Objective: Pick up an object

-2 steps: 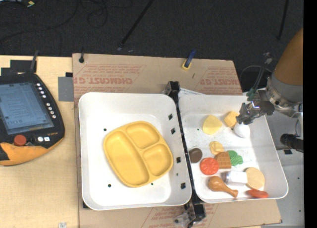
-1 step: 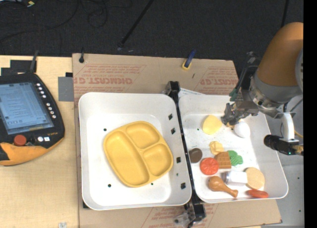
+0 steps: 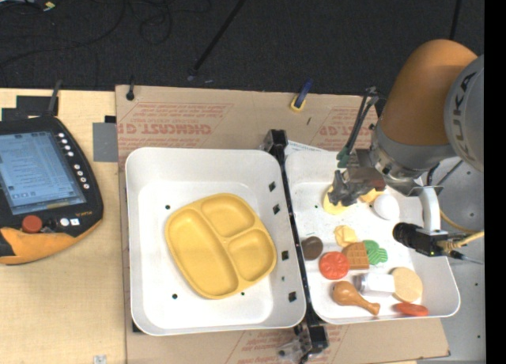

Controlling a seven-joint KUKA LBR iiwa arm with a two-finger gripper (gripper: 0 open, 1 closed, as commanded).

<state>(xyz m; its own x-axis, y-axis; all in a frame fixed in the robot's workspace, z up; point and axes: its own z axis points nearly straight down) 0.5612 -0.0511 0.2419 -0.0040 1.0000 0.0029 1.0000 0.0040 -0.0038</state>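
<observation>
The arm reaches in from the right, and its dark gripper (image 3: 343,191) hangs low in the back part of the right bin (image 3: 451,295). It sits right over a flat pale-yellow toy piece (image 3: 336,204), partly covering it. A white egg (image 3: 386,206) lies just to its right. Nearer the front of the bin lie a yellow chunk (image 3: 345,234), a brown disc (image 3: 311,246), a red tomato (image 3: 334,265), a waffle piece (image 3: 357,255), a green item (image 3: 377,255), a drumstick (image 3: 353,296) and a tan round slice (image 3: 406,283).
The left bin (image 3: 150,196) holds a yellow divided plate (image 3: 219,244). A black divider rail (image 3: 286,220) runs between the bins. A teach pendant (image 3: 43,188) lies on the bench at far left. A black fitting (image 3: 415,237) on the arm's cabling hangs over the right bin's right side.
</observation>
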